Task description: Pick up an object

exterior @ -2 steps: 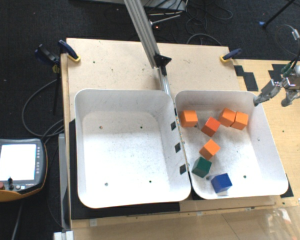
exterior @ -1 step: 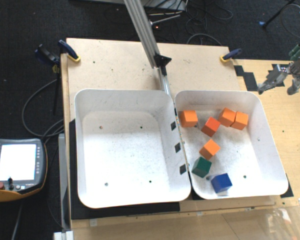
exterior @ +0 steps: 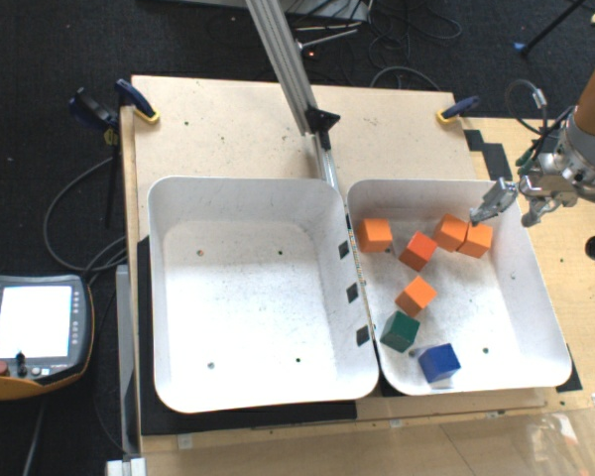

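Gripper of the grey arm comes in from the right and hangs over the upper right corner of the right bin. Its two fingers stand apart, and I see nothing between them. One finger points down and left, toward a pair of orange cubes just below it.

These two cubes, one and the other, touch each other near the bin's upper right wall. To their left lies a third orange cube, turned on a corner, and further left a fourth orange cube sits close to the wall between the bins. Lower in the bin a fifth orange cube rests just above a dark green cube. A blue cube lies near the bin's lower rim, beside the green one.

Next to it, the left bin stands on the same pale wooden bench. A slanted metal rail runs down to the place where both bins meet. On the floor at the far left lies a teach pendant with a white screen.
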Available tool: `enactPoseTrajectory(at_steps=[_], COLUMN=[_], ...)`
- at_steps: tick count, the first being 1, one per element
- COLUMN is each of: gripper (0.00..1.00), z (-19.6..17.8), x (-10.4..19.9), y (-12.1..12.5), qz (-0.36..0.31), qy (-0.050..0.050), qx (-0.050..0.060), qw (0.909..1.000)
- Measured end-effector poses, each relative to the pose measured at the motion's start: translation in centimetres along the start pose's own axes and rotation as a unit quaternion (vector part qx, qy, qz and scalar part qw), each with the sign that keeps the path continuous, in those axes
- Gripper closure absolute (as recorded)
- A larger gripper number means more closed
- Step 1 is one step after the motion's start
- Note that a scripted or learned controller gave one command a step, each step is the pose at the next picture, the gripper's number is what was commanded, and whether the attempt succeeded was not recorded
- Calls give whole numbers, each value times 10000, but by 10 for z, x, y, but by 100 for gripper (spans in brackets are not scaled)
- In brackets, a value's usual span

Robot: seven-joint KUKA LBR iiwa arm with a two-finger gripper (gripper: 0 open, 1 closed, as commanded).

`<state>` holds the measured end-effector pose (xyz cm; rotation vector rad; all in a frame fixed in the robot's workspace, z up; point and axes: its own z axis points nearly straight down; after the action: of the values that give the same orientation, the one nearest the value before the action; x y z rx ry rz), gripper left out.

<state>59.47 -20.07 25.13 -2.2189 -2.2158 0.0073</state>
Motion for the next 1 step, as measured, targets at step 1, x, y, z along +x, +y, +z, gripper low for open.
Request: enactPoseTrajectory(at_steps=[1], gripper=[0], z=[-5], x=[0], y=[1], qz=[-5], qy=[-9], qx=[-39], qw=[10000])
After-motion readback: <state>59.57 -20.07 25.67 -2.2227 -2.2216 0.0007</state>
